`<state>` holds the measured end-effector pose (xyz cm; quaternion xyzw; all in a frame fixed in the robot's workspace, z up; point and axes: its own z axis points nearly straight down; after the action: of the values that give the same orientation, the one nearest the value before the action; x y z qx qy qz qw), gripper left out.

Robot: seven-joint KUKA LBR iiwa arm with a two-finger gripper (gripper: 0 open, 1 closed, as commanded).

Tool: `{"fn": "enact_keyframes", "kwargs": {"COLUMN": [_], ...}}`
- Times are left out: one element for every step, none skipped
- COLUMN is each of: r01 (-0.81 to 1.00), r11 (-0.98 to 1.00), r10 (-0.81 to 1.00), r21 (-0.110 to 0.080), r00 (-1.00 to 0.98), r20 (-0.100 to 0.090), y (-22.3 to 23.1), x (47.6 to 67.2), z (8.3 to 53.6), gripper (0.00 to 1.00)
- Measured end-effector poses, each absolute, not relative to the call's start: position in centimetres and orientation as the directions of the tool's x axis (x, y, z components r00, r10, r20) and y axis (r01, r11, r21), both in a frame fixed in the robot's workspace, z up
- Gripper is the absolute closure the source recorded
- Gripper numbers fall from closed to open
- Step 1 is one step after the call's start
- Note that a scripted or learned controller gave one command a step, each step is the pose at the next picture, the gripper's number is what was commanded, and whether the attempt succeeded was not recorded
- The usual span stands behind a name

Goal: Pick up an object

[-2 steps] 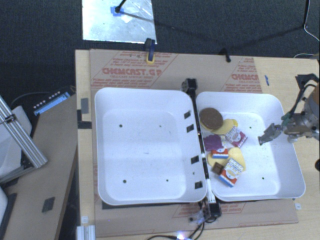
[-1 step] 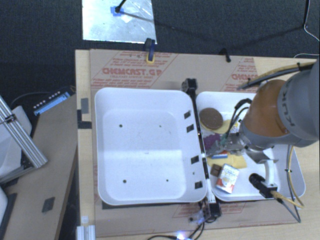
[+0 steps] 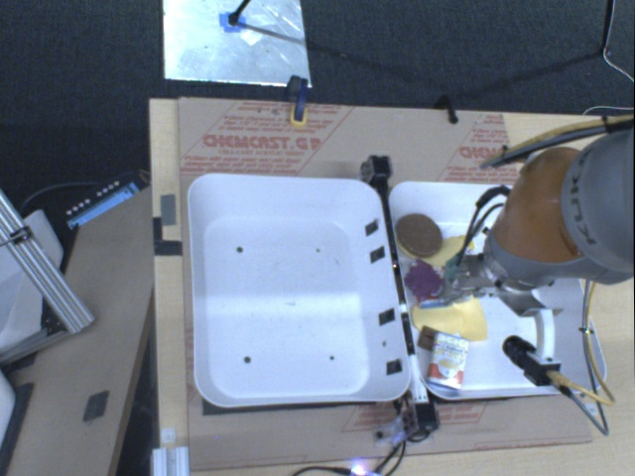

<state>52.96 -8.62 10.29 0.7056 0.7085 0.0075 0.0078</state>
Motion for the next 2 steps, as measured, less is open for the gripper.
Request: {"fn": "enact_keyframes", "kwargs": {"r01": [1.0, 1.0], "r11": [0.006, 0.008], "r10": [1.0, 1.0], "r21": [0.015, 0.022], "r00": [-0.006, -0.008], "r20": [-0.002, -0.001], "y": [-8.1, -5.8], "x": [53.5, 53.5], "z": [23.4, 39.1], "gripper": [1.0, 1.0]}}
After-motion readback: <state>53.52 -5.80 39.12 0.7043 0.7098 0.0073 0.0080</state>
